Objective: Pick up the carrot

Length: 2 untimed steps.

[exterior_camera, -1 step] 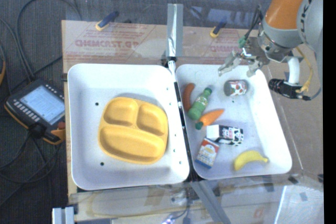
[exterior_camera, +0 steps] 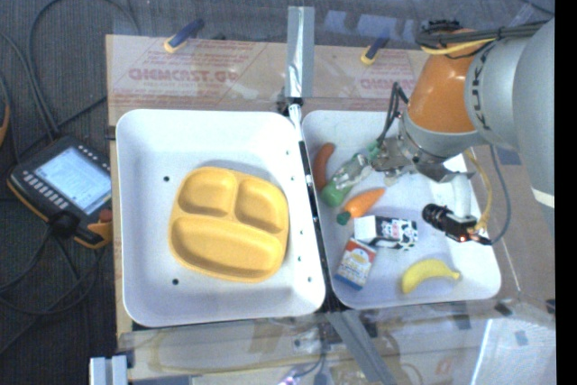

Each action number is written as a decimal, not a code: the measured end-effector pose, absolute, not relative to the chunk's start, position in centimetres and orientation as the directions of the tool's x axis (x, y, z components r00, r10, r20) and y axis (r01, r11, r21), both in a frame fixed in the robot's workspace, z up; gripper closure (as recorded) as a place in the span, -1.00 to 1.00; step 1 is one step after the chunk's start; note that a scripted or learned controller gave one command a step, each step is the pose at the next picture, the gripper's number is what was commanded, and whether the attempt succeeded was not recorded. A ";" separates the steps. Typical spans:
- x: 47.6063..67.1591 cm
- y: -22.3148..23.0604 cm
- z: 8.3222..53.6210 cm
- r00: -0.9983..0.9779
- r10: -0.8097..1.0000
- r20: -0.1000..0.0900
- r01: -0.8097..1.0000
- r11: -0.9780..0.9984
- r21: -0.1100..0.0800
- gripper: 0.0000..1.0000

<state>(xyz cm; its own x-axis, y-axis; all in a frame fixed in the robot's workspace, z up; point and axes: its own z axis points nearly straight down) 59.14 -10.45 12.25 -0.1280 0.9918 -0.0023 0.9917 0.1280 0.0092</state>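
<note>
On the worktop, seen from above at a slant, two shallow white bins are placed side by side. A yellow divided tray (exterior_camera: 231,223) is laid in the left bin (exterior_camera: 144,149). The carrot (exterior_camera: 361,203) is found in the right bin (exterior_camera: 487,279), near its middle, lying at a slant with its green end towards the lower left. Just above it a green object (exterior_camera: 338,187) is seen, and a reddish sausage (exterior_camera: 323,164) lies beside the bin's left wall. Below the carrot a black-and-white carton (exterior_camera: 389,231) and a small box (exterior_camera: 356,264) are placed, with a banana (exterior_camera: 429,274) near the lower right corner. The arm is brought in from the right, and the end effector (exterior_camera: 383,156) is positioned just above the carrot; whether it is open or closed cannot be told, and the carrot is not seen between its parts.
</note>
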 end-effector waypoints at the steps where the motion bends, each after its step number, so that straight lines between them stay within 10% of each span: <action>1: 54.1 -13.2 8.9 -0.119 0.993 -0.004 0.993 0.119 0.012 -1.00; 2: 54.2 -13.1 9.8 -0.119 0.993 -0.003 0.993 0.119 0.014 1.00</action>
<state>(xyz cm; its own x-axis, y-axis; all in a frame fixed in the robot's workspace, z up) 54.23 -13.13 9.85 -0.1194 0.9928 -0.0034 0.9927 0.1194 0.0140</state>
